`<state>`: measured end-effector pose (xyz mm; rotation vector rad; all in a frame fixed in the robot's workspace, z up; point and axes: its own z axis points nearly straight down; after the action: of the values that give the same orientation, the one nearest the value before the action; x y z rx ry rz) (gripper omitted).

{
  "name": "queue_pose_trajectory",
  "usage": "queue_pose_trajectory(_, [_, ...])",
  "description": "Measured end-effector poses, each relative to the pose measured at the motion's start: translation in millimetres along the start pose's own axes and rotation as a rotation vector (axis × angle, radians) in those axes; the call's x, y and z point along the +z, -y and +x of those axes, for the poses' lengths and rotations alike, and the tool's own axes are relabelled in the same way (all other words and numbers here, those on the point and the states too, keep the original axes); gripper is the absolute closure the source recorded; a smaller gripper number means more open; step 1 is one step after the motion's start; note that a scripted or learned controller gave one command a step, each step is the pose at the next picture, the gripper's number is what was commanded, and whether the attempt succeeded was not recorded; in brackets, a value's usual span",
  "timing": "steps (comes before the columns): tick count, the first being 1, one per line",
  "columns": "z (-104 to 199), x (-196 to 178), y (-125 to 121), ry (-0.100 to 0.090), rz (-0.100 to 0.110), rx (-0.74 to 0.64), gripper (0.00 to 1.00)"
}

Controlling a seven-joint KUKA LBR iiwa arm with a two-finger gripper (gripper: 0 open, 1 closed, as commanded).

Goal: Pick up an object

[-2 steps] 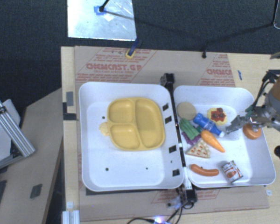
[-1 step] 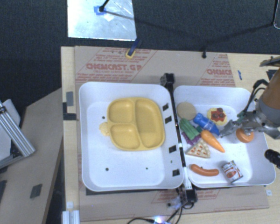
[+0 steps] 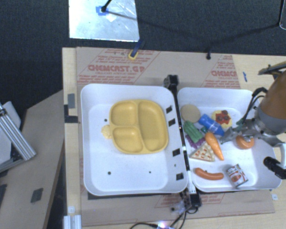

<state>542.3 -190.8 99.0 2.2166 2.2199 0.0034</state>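
**Gripper low over toy food in the right bin**

The gripper (image 3: 234,133) sits in the right bin (image 3: 257,182), near its right edge, fingertips just beside an orange round piece (image 3: 245,143); whether its jaws are open or closed cannot be told. A toy carrot (image 3: 214,145) lies mid-bin beside a pizza slice (image 3: 203,152), green pieces (image 3: 194,132) and a blue piece (image 3: 209,123). A sausage (image 3: 209,174) and small can (image 3: 236,174) lie along the front edge. The left bin (image 3: 93,175) holds a yellow divided plate (image 3: 136,126).
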Motion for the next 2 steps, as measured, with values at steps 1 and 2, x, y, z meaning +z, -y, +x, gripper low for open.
queue_pose_trajectory(1, [0.0,-8.8,-0.1,0.000,0.000,0.000,1.00])
queue_pose_trajectory(2, [-9.4,-68.1,0.3,0.001,-0.001,0.001,1.00])
